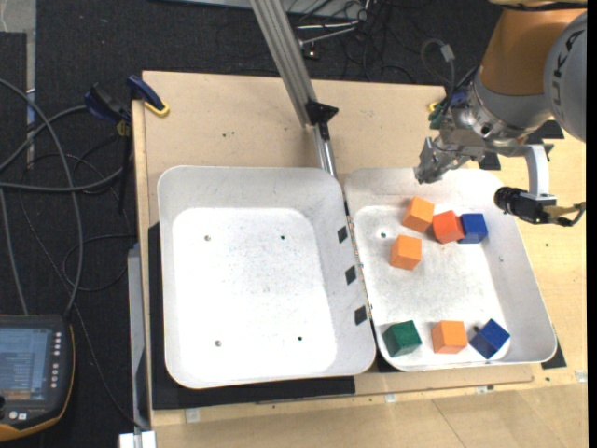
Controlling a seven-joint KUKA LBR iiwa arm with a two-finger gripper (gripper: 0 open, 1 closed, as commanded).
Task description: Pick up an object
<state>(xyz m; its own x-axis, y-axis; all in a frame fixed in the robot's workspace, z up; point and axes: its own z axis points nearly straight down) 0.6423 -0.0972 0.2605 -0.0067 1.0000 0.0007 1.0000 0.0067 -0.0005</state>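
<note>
Camera view, looking down: gripper [434, 171] hangs over the back rim of the right bin [522, 278]; whether it is parted or closed cannot be told, and nothing is seen in its grasp. Right bin holds seven cubes: near the back, three orange cubes [419, 214] [406, 251] [447, 226] and a blue cube [473, 228]; along the front, a green cube [403, 337], another orange cube [449, 336] and another blue cube [489, 338]. Left bin [187, 194] lies beside it.

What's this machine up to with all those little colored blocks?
A grey and orange robot arm reaches in from the right, and its gripper hangs above the far edge of the right bin, holding nothing. That bin holds seven small blocks: three orange, one red, two blue and one green. The closest to the gripper is an orange block. Its job is to pick one up, and none has been lifted yet.
</note>
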